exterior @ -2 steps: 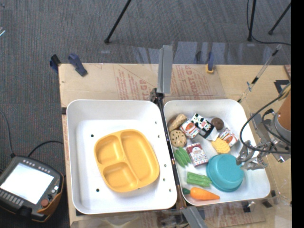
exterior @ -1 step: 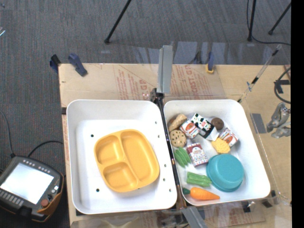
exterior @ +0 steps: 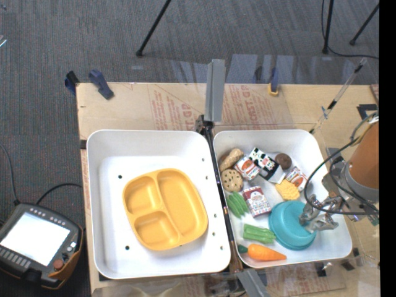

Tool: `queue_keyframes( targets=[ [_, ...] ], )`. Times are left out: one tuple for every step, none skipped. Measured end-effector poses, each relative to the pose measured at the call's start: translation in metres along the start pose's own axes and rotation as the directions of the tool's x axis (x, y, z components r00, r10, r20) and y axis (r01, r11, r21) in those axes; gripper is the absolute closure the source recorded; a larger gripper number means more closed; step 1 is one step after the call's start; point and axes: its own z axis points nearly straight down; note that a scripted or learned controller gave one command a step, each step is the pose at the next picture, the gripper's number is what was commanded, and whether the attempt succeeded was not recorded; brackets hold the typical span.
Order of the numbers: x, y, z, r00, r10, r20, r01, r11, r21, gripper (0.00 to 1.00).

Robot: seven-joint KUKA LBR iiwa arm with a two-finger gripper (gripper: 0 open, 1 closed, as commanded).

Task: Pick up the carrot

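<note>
Orange against the white floor, the carrot (exterior: 263, 252) is what we look for first in the camera view, and we find it at the near edge of the right-hand bin (exterior: 322, 147), just past the lower left rim of the teal bowl (exterior: 292, 225). We take that bowl as our landmark. The carrot lies almost level across the picture, its thick end with the green top toward the divider between the bins and its tapered tip pointing back under the bowl, slightly downward. Just above it, also left of the bowl, lies a green bean pod (exterior: 258, 232), close to the carrot but, as far as we can judge, not touching it. The gripper (exterior: 318, 216) hangs at the bowl's opposite, right-hand rim, the grey arm with its orange band reaching in behind it. We cannot tell from here how its working end is set, and we see nothing carried in it. So the relation that matters is plain: the carrot lies to the gripper's left and nearer the front edge, with the bowl between the two. We judge the coming move must cross over or around the bowl, then close across the carrot's short width, at right angles to its long axis.
</note>
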Motion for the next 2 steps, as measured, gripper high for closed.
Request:
queue_keyframes(
  targets=[
    [-0.011, -0.004, -0.108, 0.999, 0.046, 0.003, -0.046, 0.999, 0.005, 1.00],
    [-0.016, -0.004, -0.243, 0.999, 0.033, 0.004, -0.033, 0.999, 0.006, 1.00]
  ],
)
